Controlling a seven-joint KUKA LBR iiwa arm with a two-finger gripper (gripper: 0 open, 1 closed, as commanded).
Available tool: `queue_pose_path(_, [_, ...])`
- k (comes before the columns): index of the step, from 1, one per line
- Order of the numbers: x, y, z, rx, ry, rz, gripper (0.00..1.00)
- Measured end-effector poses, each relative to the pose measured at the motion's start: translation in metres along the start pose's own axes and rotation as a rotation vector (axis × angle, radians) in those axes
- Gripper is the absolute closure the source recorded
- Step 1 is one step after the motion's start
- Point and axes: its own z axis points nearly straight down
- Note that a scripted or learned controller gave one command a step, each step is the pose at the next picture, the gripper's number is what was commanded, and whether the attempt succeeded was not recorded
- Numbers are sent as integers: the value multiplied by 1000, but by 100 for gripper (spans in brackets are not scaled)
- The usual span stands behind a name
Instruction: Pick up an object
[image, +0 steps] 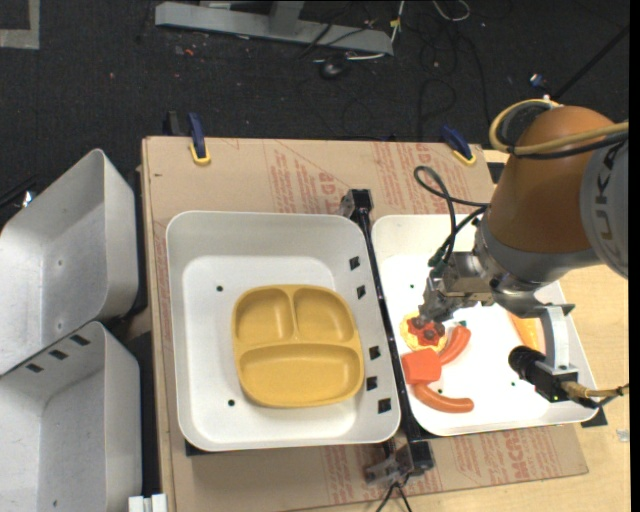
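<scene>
I see the gripper (432, 322) low in the right bin (405, 240), over small red and yellow toy pieces (424, 334); I cannot tell its finger state. No readable label there.

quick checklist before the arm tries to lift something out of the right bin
1. Gripper low over the toys at the left side of the right bin: ok.
2. A toy seen gripped: cannot tell; the wrist hides the grasp.
3. Target under it, a red and yellow piece: ok, but crowded by the orange sausage and orange block.
4. Second sausage lies apart, nearer the front wall: ok.
5. Yellow divided tray sits in the left bin, out of the way: ok.
</scene>
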Motion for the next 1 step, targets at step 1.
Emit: queue_pose_path(1, [63, 3, 12, 2, 0, -1, 100])
